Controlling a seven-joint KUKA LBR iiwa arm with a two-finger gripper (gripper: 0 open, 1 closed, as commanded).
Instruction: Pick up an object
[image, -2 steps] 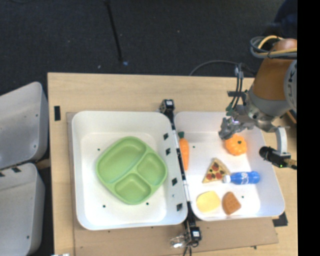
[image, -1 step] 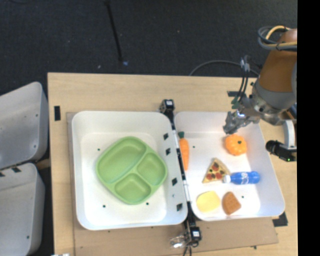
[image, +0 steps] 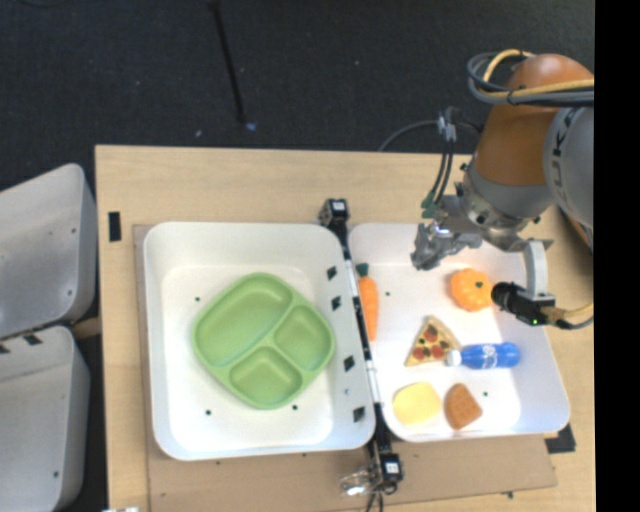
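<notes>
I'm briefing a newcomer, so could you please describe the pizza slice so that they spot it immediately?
Look in the right bin, near its middle. The pizza slice lies just left of the blue bottle, above the yellow piece. It alone is a flat triangle with red dots.

The light is even and bright on the 2 white bins (image: 160, 420), shadows are soft, and the whole view is slightly blurry.
</notes>
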